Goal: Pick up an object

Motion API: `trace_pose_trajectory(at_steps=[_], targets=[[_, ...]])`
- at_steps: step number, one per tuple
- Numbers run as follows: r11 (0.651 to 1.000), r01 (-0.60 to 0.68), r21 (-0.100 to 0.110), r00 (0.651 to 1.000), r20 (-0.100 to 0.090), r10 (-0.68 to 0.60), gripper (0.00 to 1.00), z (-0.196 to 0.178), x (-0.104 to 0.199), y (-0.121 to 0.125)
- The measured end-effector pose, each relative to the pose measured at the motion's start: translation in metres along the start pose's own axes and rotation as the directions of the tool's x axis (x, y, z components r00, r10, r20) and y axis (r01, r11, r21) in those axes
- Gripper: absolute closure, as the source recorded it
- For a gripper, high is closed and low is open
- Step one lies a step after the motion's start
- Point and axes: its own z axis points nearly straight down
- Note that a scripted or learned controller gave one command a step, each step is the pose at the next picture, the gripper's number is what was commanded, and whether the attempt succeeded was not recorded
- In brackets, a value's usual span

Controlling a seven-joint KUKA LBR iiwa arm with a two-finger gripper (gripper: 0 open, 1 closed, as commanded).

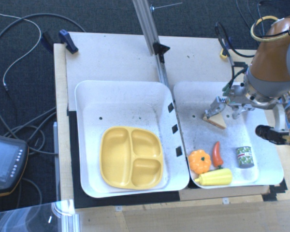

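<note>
In the right bin point(275, 170), a tan wedge-shaped slice point(216, 122) lies near the middle, its long axis running left to right, thin tip toward the left. The gripper point(217, 111) sits right over it, fingers straddling the slice; whether they clamp it I cannot tell. The arm point(270, 62) reaches in from the right, wrist angled down and leftward

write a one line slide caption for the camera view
KUKA arm's gripper poised over a tan wedge in the right bin; pumpkin, red pepper, corn and can nearby; yellow tray left.
</note>
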Motion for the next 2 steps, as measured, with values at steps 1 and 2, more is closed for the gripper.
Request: trace_pose_trajectory(at_steps=[1, 2], targets=[[1.000, 0.000, 0.000, 1.000, 0.000, 0.000, 0.00, 0.000, 0.000, 0.000], [1.000, -0.002, 0.006, 1.000, 0.000, 0.002, 0.00, 0.063, -0.002, -0.002]])
